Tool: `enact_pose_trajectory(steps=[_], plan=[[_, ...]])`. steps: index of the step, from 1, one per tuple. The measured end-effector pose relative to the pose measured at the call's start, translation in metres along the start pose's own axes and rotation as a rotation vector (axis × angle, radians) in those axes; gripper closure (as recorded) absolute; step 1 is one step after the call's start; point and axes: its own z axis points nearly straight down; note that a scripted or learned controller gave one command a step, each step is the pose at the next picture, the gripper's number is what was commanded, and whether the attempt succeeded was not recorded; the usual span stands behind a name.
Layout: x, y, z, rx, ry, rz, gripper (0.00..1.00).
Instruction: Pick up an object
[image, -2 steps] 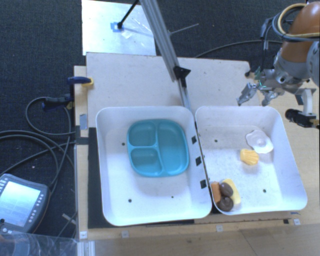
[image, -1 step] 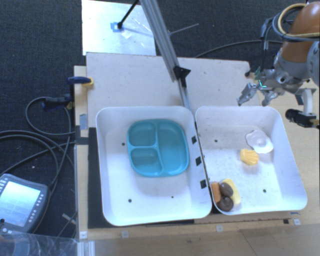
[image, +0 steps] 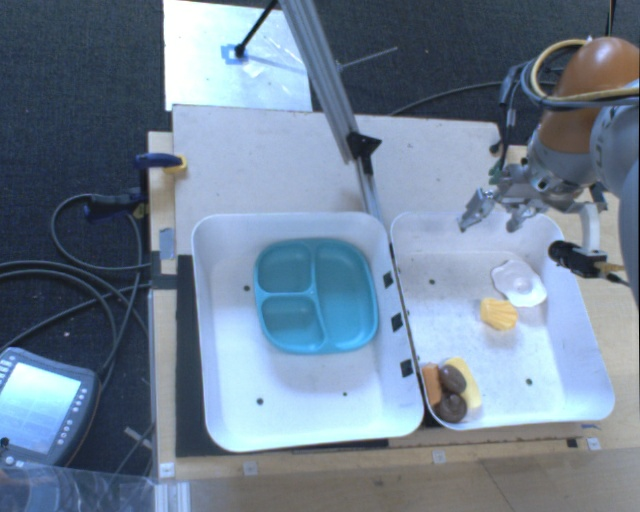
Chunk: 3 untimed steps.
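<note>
The bench (image: 260, 160) carries two shallow white bins side by side. The left bin (image: 225, 400) holds a teal divided plate (image: 316, 295), lying flat near the bin's middle, with three compartments visible.

The right bin (image: 560, 380) holds several small items. A white piece resembling a fried egg (image: 519, 283) lies toward the far right part of the bin floor. Just nearer than it, and slightly to its left, lies a yellow ridged piece (image: 499, 314); whether the two touch cannot be determined. At the near left corner of this bin sits a cluster: an orange piece (image: 431, 381) against the bin wall, two brown rounded pieces (image: 452, 392) one behind the other, and a yellow piece (image: 466, 380) beneath or beside them. The items of the cluster are in contact with one another; their exact stacking is not clear.

The arm enters from the right, its orange band (image: 590, 75) at the upper right. The gripper (image: 496, 213) hangs over the far edge of the right bin, well apart from every item in it. Its two fingers stand spread apart, with bare bin floor and bench surface showing between them; nothing is grasped.

A metal pole (image: 330, 90) slants from the far side down toward the seam between the bins. Cables (image: 70, 270) and a handheld pendant (image: 40, 400) lie on the dark floor to the left of the bench.
</note>
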Motion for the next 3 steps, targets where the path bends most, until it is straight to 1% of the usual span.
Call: enact_pose_trajectory(steps=[1,2,3], plan=[[0.003,0.002,0.062,0.002,0.000,0.000,0.00],[0.003,0.002,0.077,0.001,-0.001,0.001,0.00],[0.002,0.003,0.065,-0.003,-0.003,0.000,1.00]])
